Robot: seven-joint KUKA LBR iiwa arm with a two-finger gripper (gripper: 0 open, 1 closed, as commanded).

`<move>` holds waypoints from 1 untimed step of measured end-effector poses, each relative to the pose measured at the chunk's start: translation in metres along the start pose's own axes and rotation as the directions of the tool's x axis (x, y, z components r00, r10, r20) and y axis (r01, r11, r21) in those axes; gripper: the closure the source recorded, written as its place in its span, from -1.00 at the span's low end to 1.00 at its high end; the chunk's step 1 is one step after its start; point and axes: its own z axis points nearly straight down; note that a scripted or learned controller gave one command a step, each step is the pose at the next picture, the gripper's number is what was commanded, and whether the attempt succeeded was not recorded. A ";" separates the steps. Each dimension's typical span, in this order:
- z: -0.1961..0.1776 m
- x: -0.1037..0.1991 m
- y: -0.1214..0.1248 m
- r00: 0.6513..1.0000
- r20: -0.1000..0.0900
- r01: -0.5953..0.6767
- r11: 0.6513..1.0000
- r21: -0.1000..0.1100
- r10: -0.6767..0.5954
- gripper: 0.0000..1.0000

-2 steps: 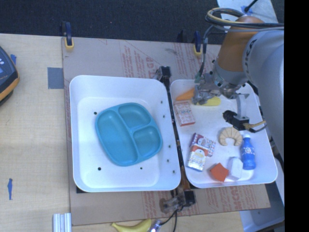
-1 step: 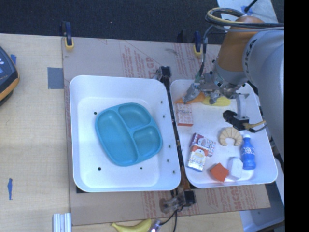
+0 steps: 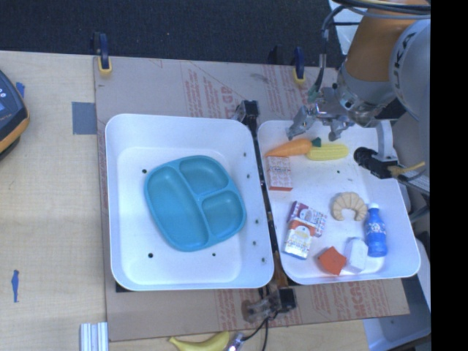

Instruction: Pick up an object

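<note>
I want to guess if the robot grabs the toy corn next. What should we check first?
1. Gripper above the right bin: ok.
2. Fingers open, nothing between them: ok.
3. Corn lies just below the gripper: ok.
4. Room around the corn: not ok, the carrot touches its end.
5. Gripper centred over the corn: cannot tell from this slant.
</note>
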 end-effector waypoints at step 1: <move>0.001 0.031 0.000 1.000 0.000 0.001 1.000 0.004 -0.001 -1.00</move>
